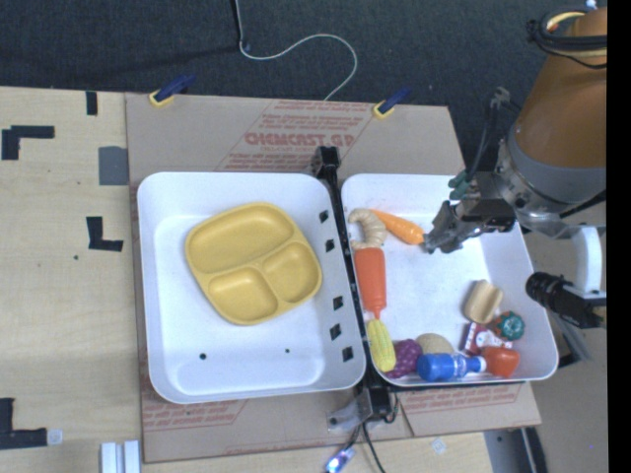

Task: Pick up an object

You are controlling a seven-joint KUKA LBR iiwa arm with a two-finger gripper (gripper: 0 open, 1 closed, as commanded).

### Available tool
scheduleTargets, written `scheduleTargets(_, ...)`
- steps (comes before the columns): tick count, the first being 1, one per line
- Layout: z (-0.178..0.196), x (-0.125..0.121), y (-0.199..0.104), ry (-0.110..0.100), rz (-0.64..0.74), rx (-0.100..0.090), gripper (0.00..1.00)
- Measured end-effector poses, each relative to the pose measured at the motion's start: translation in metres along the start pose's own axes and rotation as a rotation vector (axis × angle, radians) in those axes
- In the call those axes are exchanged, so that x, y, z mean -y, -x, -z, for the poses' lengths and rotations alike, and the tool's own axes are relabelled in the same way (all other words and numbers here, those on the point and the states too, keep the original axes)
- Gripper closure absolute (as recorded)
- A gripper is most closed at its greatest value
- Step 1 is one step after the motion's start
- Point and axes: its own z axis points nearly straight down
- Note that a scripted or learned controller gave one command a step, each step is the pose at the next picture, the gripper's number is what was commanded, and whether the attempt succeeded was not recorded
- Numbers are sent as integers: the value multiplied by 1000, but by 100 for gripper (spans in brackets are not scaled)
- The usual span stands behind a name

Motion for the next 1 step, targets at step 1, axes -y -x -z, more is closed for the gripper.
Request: scheduleTargets(1, -40, -5, -52, -14, -4, 1, 100)
